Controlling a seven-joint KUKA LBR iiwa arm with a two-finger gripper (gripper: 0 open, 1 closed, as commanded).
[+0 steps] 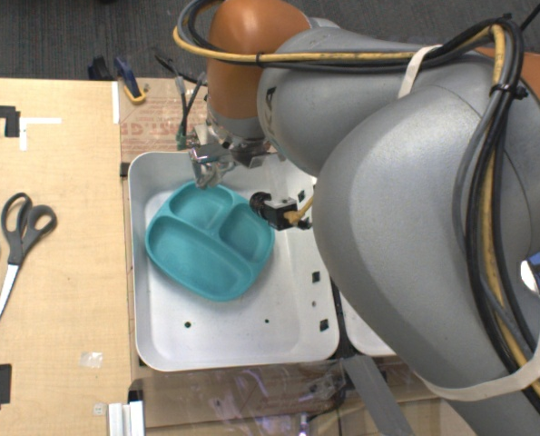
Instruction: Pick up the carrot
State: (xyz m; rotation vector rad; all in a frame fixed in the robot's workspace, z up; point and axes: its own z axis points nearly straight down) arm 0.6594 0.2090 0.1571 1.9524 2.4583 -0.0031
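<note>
Scanning left to right. Scissors (pixel 15 252) lie on the bare bench (pixel 61 334), well apart from the bins and no factor in the pick.

Next is the left bin (pixel 233 343). A teal plate (pixel 211 248) with three compartments sits in its far-left part. The compartments look bare to us. The near half of the bin floor carries just a few small dark specks.

The gripper (pixel 204 169) is at the plate's far rim. We can't tell if it is touching or just above, and we can't tell whether it is open or closed either; it is too small and cluttered at this angle. We see nothing held.

We can't place the carrot. The orange band (pixel 251 25) above the wrist is robot, not target. The arm (pixel 415 198) covers the right side of the left bin and nearly all of the right bin (pixel 365 339), of which just a pale sliver is in view.

Our judgement is that the carrot lies somewhere under that cover, so to the right of the gripper. Its long axis is unknown, so we can't call wrist yaw yet.

As for obstructions, the plate is directly under the gripper, so lift clear before any traverse. If the target is in the right bin, the walls between the bins are also in the path.
</note>
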